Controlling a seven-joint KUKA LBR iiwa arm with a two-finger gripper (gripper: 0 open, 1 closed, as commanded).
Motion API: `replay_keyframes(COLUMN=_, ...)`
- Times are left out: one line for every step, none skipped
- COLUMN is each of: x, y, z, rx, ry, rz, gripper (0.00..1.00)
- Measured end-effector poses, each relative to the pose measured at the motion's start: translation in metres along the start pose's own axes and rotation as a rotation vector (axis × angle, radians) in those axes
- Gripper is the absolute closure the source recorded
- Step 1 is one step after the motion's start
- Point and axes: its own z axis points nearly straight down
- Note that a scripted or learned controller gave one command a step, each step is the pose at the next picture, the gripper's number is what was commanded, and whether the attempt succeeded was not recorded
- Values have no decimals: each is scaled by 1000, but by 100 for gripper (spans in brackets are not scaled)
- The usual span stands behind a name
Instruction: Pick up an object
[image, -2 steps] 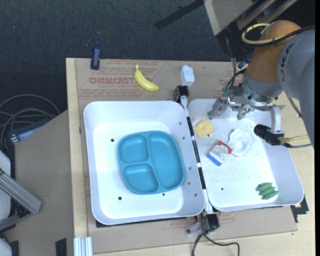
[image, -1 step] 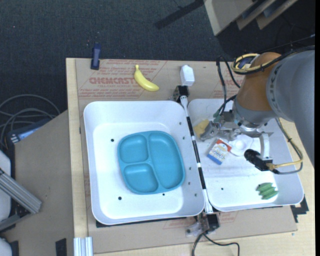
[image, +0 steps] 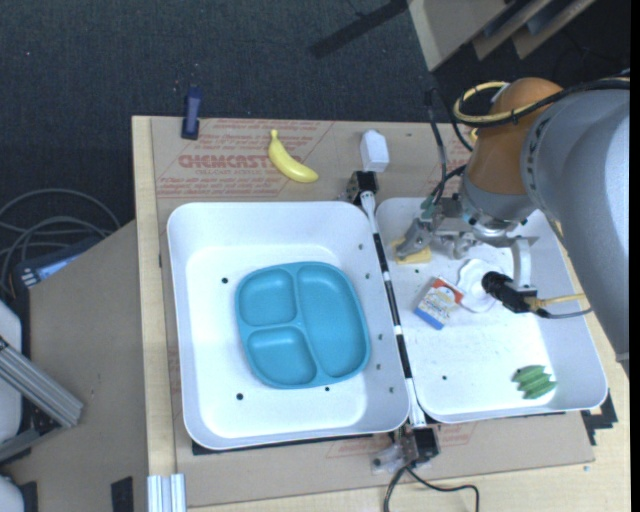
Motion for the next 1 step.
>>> replay_keyframes(x=-5, y=19, z=0, rx=0, ry=0, rz=-1, gripper=0)
